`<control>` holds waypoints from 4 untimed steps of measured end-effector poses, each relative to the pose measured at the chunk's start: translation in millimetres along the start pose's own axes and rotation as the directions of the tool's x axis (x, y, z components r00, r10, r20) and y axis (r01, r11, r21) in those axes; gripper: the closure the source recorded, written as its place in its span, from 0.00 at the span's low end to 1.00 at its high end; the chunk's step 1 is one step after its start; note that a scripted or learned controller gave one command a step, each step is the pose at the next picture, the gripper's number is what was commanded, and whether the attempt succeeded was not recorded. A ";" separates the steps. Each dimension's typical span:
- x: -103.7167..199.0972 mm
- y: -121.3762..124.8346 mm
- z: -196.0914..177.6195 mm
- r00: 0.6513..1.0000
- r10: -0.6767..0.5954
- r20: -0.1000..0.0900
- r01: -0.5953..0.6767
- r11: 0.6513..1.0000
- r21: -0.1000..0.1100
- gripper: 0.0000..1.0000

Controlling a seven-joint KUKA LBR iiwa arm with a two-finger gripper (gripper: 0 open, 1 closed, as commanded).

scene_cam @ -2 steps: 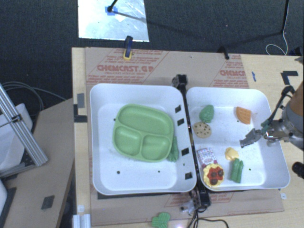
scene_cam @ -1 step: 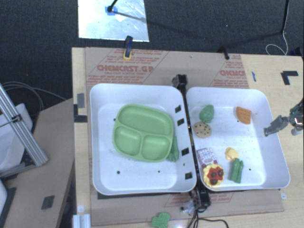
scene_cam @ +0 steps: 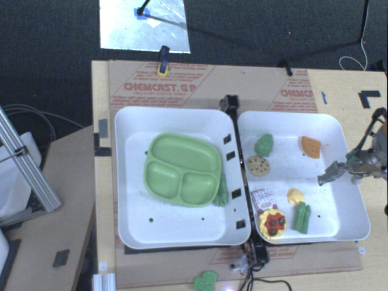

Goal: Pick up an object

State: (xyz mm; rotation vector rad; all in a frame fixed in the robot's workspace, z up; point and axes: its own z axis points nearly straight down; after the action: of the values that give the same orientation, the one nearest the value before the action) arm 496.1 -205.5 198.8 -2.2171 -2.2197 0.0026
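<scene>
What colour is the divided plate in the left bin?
Light green, plain; the camera view shows the divided plate clearly.

Right bin [scene_cam: 339, 129]: bare floor lies in its middle, right of the cookie [scene_cam: 258, 165]. Toys crowd the bin's left wall and front. A divided tray [scene_cam: 182, 169] fills the left bin's [scene_cam: 130, 162] middle.

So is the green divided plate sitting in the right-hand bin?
No, the green divided plate lies in the left bin; the right bin holds small toy foods.
</scene>
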 end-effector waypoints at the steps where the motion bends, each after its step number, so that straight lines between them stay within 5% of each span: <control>1: -1.8 -7.8 -77.1 1.000 -0.003 0.006 0.003 1.000 -0.013 0.00; 2: -1.3 -7.5 -84.9 1.000 -0.006 0.005 0.006 1.000 -0.012 1.00; 3: 55.1 -5.4 22.7 1.000 -0.006 -0.004 0.006 1.000 0.004 1.00; 4: 51.2 -4.0 17.4 1.000 -0.001 0.002 0.001 1.000 -0.006 0.00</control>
State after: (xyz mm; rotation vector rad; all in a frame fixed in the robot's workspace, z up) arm 491.9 -154.3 181.5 -2.2197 -2.2250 -0.0013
